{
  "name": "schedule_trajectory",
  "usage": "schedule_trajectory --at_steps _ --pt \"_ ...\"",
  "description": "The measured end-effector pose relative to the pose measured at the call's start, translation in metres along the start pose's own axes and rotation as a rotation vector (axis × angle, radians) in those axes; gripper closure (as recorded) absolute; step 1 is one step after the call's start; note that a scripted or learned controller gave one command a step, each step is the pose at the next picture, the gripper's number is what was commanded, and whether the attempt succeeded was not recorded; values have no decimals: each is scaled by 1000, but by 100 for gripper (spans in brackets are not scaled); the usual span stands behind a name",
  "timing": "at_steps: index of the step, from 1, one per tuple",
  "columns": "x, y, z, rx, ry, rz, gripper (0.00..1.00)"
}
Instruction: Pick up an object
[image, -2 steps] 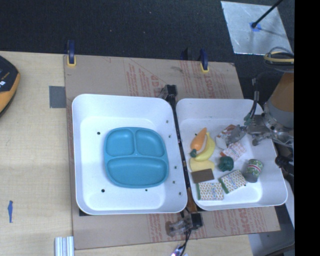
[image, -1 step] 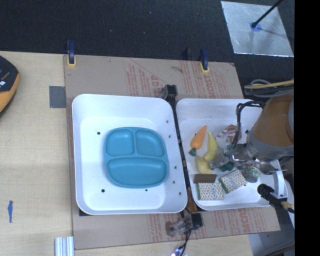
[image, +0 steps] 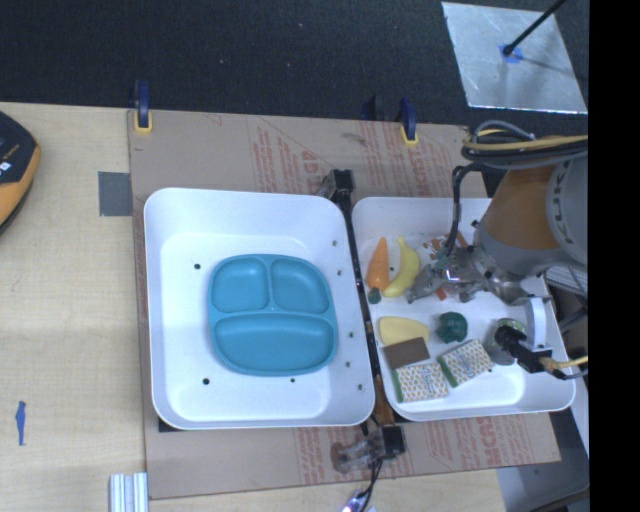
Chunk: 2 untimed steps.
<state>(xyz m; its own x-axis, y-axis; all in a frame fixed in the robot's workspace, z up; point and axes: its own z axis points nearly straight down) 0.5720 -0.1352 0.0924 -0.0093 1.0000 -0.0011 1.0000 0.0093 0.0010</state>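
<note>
- A wooden tabletop (image: 70, 300) seen from above at a slant, with a brown cardboard sheet (image: 250, 150) clipped on top of it.
- Two shallow white bins sit side by side on the cardboard, touching along their inner edges.
- The left bin (image: 170, 380) holds a blue divided plate (image: 272, 312) with three compartments, lying flat near the middle.
- The right bin (image: 540, 395) holds a cluster of small toy foods.
- Near that bin's upper left, an orange carrot (image: 377, 266) lies just beside a yellow banana (image: 403, 270); the two run roughly parallel and look close to touching.
- Below them lies a pale yellow wedge (image: 401, 328), with a brown block (image: 406, 352) just under it.
- A dark green round object (image: 453, 326) sits to the right of the wedge.
- Two patterned, speckled squares (image: 443, 372) lie side by side along the bin's lower edge.
- The grey arm (image: 530, 225), with its orange band, reaches in from the right over the right bin.
- The tool (image: 441, 278) hangs low just to the right of the banana; whether its fingers are apart or together cannot be told, and nothing is visibly held.
</note>
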Motion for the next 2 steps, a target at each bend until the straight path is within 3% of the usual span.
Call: schedule_trajectory --at_steps 1,2 --pt "26 72 4 44 3 11 0" --pt "-1 -37 1 15 3 11 0"
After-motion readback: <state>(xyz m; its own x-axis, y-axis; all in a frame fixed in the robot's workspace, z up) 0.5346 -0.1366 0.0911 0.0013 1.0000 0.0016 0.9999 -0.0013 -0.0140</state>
